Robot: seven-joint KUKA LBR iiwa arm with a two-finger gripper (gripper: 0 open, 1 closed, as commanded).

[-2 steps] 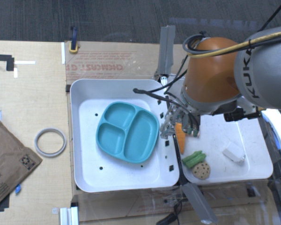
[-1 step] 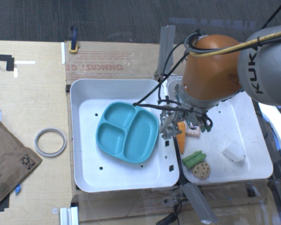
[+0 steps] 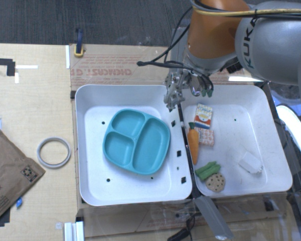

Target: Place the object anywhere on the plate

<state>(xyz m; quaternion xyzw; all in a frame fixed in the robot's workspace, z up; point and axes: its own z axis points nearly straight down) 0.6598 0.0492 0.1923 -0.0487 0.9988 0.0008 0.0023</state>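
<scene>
While the arm (image 3: 251, 34) hangs over the seam between the two bins, the gripper (image 3: 174, 97) sits above the top of the divider, and nothing shows between its fingers; how far they are parted I cannot tell from this slant.

Left bin (image 3: 90, 185) carries the teal plate (image 3: 137, 141), three compartments, lying flat and tilted in plan. Right bin (image 3: 271, 149) carries all the candidates (task sentence doesn't say which one):

- juice carton (image 3: 204, 117), upper left of the bin: probably light, stiff card, flat faces, so pinch across the narrow sides.
- pink packet (image 3: 207, 136) just below it, touching or nearly so: looks flat and low, harder to get fingers under.
- carrot (image 3: 193, 143) along the divider wall: toy, likely hard plastic, round and slippery. Grip mid-body across the width; the wall leaves little room for the near finger.
- white block (image 3: 251, 163) lower right, well apart from the rest, so easiest access.
- green piece (image 3: 207, 170) and cookie (image 3: 215, 182) in the lower left corner, touching each other; both thin and light.

None looks fragile or heavy. Plate is a wide target.
</scene>
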